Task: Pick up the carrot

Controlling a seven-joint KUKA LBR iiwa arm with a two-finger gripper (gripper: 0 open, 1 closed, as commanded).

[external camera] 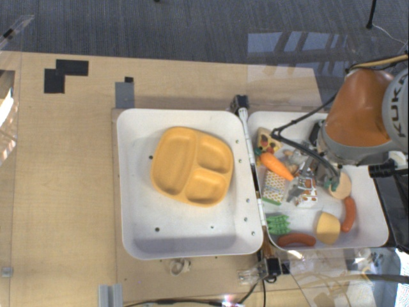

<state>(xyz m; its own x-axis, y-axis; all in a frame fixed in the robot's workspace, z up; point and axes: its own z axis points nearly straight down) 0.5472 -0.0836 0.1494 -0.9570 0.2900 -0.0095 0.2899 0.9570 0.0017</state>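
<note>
We see the orange tapered carrot (277, 165) lying in the right white shallow bin (377, 232), near its left wall. The metal two-finger gripper (305, 174) sits just right of it, jaws too cluttered to judge. Below lie a red sausage (295, 240) and a yellow cheese wedge (328, 228); the left bin (137, 232) holds a yellow divided plate (192, 165).

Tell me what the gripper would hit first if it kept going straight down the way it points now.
Probably the small checkered toy packet or the clutter beside it, rather than the orange carrot, which lies slightly left of the gripper. Depth is unclear from this slanted view.
</note>
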